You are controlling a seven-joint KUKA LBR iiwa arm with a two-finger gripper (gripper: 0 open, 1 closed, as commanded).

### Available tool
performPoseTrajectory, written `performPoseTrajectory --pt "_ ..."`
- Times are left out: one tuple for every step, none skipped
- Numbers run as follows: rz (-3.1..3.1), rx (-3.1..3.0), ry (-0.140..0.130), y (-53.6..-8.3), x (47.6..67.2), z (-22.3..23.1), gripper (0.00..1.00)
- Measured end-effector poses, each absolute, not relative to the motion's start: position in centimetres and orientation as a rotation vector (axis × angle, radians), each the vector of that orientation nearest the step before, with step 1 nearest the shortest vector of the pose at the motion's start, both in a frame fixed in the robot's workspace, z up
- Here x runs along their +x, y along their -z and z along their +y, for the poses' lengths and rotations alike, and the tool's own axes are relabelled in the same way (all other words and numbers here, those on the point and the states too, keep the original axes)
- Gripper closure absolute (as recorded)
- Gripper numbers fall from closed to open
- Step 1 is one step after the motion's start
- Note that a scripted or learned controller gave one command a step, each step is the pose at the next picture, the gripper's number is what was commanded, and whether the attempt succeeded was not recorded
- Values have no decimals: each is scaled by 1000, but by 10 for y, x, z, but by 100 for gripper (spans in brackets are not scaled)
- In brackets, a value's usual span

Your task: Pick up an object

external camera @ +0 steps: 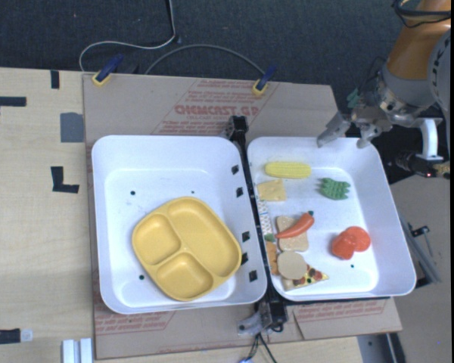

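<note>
Approach step: open, empty tool (343,134) over right bin's far rim (310,140); next, descend onto corn (287,170).

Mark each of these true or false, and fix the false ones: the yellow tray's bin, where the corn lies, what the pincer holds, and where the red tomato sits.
1. The yellow tray lies in the left bin. True.
2. The corn lies in the tray. False: it lies in the right bin, near its far edge.
3. The pincer holds the green piece. False: it is open above the right bin's far rim, with nothing between its fingers.
4. The red tomato sits to the right of the sausage. True.
</note>
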State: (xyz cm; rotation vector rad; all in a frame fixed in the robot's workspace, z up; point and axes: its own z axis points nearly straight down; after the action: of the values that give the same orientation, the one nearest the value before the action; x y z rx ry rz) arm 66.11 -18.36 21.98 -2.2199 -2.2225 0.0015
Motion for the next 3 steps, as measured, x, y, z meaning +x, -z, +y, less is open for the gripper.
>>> performPoseTrajectory --pt "-2211 -2211 -13 -119 586 -162 0" --pt "-2223 -2206 -15 -81 658 -107 0" --pt "-2210 -2212 -34 -83 663 -106 0"
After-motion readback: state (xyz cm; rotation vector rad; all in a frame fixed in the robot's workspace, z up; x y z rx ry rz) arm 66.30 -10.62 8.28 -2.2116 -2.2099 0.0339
